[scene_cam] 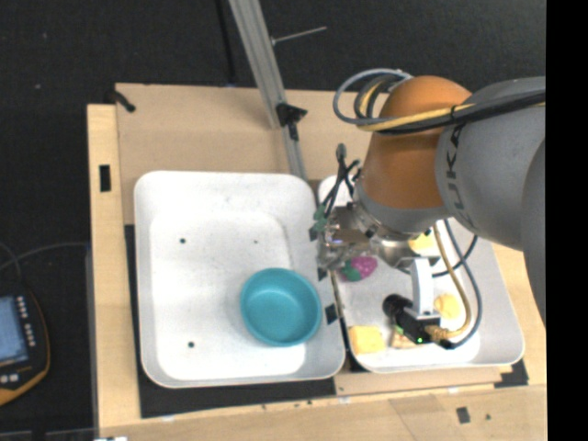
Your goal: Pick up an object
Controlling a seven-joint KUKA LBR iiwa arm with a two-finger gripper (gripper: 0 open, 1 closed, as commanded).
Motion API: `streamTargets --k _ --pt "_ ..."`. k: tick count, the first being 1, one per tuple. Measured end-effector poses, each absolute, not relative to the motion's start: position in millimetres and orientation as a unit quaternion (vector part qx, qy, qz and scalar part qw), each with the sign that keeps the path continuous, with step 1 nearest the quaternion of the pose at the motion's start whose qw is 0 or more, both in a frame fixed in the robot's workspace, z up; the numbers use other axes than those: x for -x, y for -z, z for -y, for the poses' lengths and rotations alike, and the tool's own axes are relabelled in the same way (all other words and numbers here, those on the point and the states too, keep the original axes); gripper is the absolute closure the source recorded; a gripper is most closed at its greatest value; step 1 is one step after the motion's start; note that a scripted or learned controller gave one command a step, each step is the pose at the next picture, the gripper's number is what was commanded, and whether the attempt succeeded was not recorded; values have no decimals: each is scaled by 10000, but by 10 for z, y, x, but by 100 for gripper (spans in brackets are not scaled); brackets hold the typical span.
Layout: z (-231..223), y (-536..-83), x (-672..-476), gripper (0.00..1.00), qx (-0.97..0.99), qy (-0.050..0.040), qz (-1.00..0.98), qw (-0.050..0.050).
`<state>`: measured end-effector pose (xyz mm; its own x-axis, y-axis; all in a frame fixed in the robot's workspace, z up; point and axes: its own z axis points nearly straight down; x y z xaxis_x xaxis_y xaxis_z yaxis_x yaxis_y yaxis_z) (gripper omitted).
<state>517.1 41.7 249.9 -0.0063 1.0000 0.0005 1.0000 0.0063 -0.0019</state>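
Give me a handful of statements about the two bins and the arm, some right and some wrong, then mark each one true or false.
1. The teal bowl sits in the left bin. True.
2. The bowl lies upside down. False: its open side faces up.
3. The arm hangs over the right bin. True.
4. A yellow block lies in the left bin. False: it lies in the right bin, near the front corner beside the left bin.
5. A pink object lies in the right bin under the arm's wrist. True.
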Motion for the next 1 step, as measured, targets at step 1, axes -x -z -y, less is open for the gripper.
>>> streamTargets --k 1 --pt "-856 -2528 -5185 100 7060 3 7082 1"
